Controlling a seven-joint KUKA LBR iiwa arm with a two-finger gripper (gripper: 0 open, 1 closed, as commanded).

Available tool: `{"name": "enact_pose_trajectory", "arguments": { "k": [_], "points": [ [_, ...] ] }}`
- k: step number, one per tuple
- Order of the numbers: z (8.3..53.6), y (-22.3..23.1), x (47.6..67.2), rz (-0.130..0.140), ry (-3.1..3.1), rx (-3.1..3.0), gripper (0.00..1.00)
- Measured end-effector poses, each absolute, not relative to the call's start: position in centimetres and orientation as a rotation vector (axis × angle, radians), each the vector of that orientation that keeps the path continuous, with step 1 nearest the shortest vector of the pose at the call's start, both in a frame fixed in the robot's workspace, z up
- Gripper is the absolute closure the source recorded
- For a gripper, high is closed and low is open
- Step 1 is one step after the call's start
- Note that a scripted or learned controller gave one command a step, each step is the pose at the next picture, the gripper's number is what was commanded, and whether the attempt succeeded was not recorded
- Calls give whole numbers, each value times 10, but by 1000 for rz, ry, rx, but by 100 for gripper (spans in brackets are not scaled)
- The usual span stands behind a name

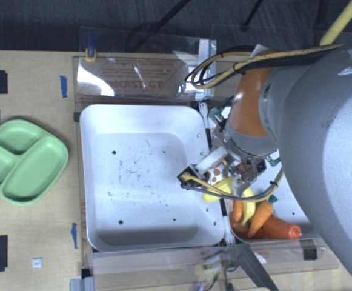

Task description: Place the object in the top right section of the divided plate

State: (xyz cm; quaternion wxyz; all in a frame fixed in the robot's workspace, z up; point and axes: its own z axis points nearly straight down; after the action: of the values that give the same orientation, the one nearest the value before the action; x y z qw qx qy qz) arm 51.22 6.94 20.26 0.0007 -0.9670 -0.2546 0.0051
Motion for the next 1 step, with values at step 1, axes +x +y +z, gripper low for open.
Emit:
{"name": "enact_pose_trajectory", "arguments": {
  "k": [1],
  "points": [
    [204, 78, 535, 12, -864, -3021, 100]
  ]
}}
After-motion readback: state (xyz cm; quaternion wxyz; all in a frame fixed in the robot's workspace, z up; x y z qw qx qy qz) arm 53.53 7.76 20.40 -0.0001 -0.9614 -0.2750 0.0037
